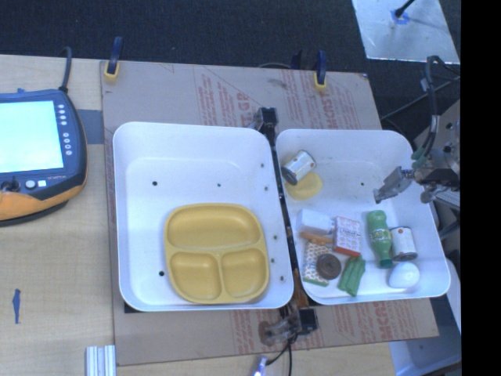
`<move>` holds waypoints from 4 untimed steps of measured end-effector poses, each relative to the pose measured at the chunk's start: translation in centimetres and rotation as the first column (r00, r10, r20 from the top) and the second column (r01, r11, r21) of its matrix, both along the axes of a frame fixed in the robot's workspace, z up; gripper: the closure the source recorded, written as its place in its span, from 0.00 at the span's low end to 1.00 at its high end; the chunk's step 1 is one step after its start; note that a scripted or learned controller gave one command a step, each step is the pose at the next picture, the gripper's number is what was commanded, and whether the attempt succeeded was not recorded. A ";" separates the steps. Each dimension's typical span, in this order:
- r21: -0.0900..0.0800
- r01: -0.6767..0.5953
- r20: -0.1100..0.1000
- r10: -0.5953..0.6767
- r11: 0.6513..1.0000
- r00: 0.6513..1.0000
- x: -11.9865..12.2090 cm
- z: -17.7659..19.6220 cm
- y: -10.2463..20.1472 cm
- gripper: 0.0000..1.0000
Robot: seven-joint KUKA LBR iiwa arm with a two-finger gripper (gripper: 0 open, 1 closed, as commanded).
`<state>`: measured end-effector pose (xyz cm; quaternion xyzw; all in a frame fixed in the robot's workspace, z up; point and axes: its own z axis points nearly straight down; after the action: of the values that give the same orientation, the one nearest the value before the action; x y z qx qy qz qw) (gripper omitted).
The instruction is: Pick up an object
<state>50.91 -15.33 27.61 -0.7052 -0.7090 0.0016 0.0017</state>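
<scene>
My gripper (396,182) reaches in from the right edge and hovers over the right side of the right bin (352,143), with nothing seen in it. Below it in that bin lie a green bottle (379,237), a small can with a red label (404,243) and a white egg-shaped object (404,275). Toward the bin's middle are a red and white box (347,236), a white packet (317,220), a brown round disc (329,267) and a green pod-like piece (351,276). A silver can (298,165) rests by a yellow disc (308,186) at the upper left.
The left bin (141,155) holds a yellow divided tray (217,252). A teach pendant with a bright screen (35,151) sits on the bench at the far left. Clamps (320,67) pin the cardboard sheet at the back edge.
</scene>
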 end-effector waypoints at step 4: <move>-0.001 -0.001 -0.001 0.001 1.000 1.000 4.8 -15.1 -5.6 0.00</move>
<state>55.69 -20.88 12.50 -0.7050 -0.7092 0.0020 0.0017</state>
